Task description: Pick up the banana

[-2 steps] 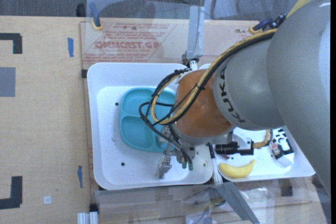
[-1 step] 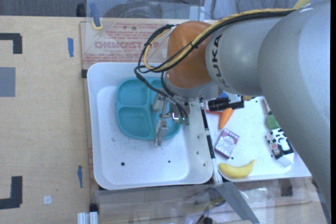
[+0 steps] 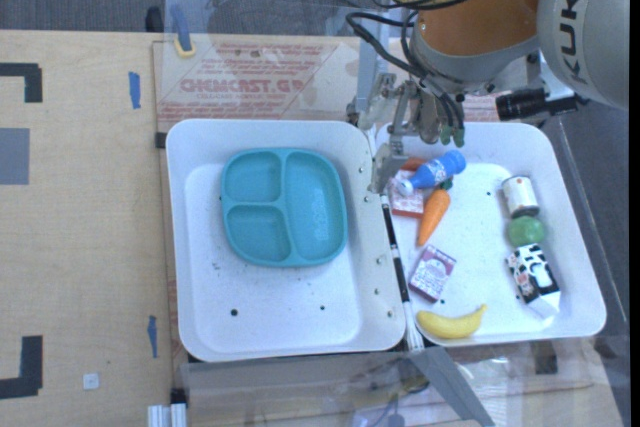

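Pick not yet begun: the banana [image 3: 451, 322] lies untouched at the near edge of the right bin [image 3: 575, 215], well apart from the hand [image 3: 425, 130], which hovers over the bin's far-left corner, its state impossible to tell.

**Colours across the two bins**

Left of the yellow banana [image 3: 451, 322], the turquoise divided plate [image 3: 284, 207] lies in the white left bin [image 3: 200, 315]. Above the banana are a magenta-purple packet [image 3: 432, 273], an orange carrot [image 3: 433, 214] and a blue bottle [image 3: 435, 171]. To the banana's right lies a black-and-white cow-patterned carton [image 3: 533, 277], with a green round object [image 3: 524, 232] above it.
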Robot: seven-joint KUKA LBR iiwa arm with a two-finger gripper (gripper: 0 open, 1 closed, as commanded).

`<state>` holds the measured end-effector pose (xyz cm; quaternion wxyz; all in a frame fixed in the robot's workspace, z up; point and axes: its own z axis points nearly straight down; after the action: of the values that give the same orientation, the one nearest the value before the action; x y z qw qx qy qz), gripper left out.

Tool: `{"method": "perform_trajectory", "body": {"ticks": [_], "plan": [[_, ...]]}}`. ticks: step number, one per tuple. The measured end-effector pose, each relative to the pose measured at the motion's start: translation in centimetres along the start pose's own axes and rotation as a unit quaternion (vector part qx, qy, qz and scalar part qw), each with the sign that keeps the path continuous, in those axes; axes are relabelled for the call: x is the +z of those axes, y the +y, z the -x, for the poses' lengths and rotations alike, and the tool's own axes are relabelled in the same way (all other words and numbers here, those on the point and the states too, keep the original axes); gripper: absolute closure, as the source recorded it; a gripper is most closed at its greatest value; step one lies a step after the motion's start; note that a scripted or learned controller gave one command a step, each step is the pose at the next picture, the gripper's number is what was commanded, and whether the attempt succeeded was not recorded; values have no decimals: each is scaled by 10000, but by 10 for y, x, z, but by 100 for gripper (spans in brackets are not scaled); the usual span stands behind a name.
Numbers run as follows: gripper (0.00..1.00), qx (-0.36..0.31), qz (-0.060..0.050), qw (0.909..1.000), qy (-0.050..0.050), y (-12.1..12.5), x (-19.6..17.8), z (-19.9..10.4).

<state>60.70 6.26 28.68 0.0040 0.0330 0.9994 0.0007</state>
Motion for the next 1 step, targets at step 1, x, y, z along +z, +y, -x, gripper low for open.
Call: {"method": "perform_trajectory", "body": {"ticks": [1], "plan": [[0, 59, 2, 10000, 22, 54, 83, -82]]}}
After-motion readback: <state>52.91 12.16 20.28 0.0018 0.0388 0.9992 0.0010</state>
